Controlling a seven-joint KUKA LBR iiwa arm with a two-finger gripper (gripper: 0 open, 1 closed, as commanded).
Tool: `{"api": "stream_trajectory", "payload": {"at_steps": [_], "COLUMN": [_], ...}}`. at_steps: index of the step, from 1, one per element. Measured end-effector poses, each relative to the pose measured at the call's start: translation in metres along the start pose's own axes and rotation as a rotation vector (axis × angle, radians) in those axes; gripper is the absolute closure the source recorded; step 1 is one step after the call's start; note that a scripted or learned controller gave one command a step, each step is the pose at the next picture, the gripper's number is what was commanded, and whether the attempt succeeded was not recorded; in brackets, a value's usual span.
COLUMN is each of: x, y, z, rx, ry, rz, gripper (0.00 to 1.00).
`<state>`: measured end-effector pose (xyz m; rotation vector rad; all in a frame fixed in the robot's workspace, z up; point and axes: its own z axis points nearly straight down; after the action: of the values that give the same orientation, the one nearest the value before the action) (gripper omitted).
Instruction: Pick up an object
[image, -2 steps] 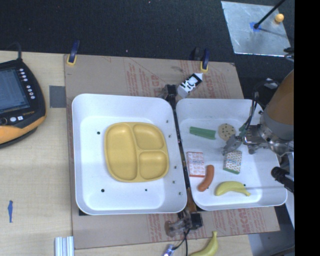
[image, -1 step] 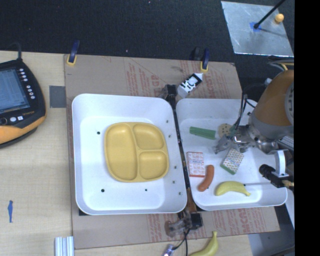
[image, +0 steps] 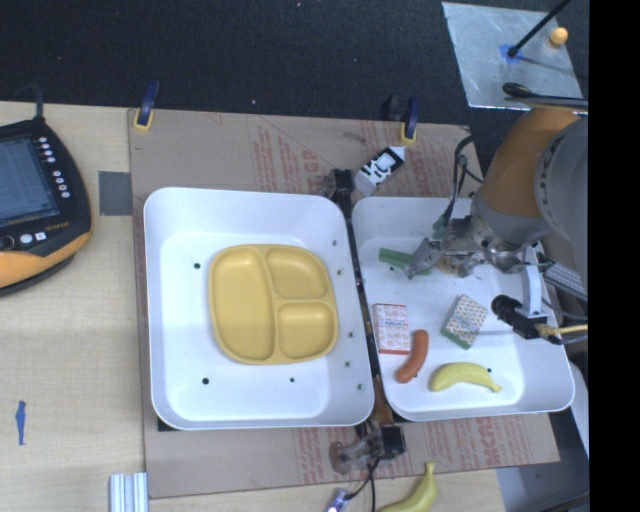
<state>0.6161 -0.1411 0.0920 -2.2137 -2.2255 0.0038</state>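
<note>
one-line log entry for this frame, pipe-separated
phase: reaching | gripper: over right bin, at green object | grasp: unconfirmed | right bin: banana, sausage, two packets | left bin: yellow tray

White bins (image: 170, 215) — a yellow tray (image: 272, 302), yellow banana (image: 464, 377), red-orange sausage (image: 412, 356), green-speckled block (image: 465, 320) — on tan cardboard (image: 250, 150).

Two bins sat side by side. The left bin (image: 165, 300) held a divided tray (image: 272, 302) at its centre. In the right bin (image: 540, 395), a sachet (image: 390, 327) lay nearest the left wall, a toy sausage (image: 411, 357) just right of it, a toy banana (image: 463, 377) farther right, and a small packet (image: 465, 320) behind the banana.
</note>
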Motion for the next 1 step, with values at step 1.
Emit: {"api": "stream_trajectory", "payload": {"at_steps": [1], "x": [-0.0121], "y": [-0.0753], "z": [-0.0219], "rx": [0.001], "ry": [-0.001], "rz": [-0.001], "gripper": [0.00]}}
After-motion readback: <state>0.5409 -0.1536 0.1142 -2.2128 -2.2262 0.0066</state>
